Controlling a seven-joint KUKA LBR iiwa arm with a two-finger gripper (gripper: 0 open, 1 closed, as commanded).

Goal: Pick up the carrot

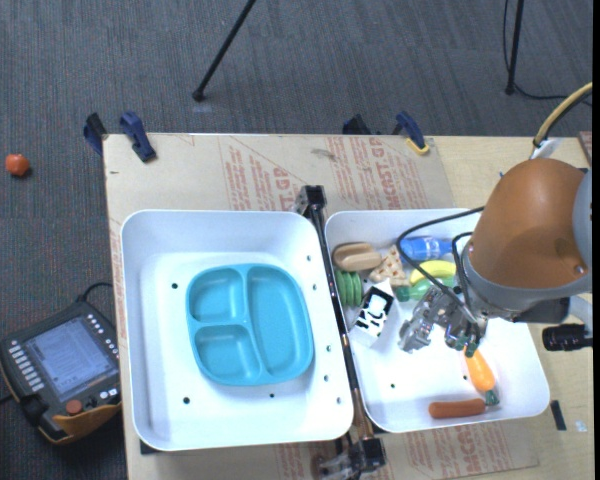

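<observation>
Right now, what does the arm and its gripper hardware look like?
The arm shows a large rounded orange band above a grey wrist section. The gripper below is bare silvery metal with dark cabling. A yellow cable arcs in at the upper right.

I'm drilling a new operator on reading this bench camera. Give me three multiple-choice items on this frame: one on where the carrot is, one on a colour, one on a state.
1. Where does the carrot lie?
A. in the left bin
B. in the right bin
C. on the floor

2. What colour is the tray?
A. blue
B. red
C. yellow

3. What is the carrot's state?
A. lifted clear of the bin
C. set on the tray
B. lying on the bin floor beside the claw

Answers: 1 B, it lies near the right bin's lower right corner, above the sausage. 2 A, the sectioned tray in the left bin is blue. 3 B, it rests flat on the white floor.
</observation>
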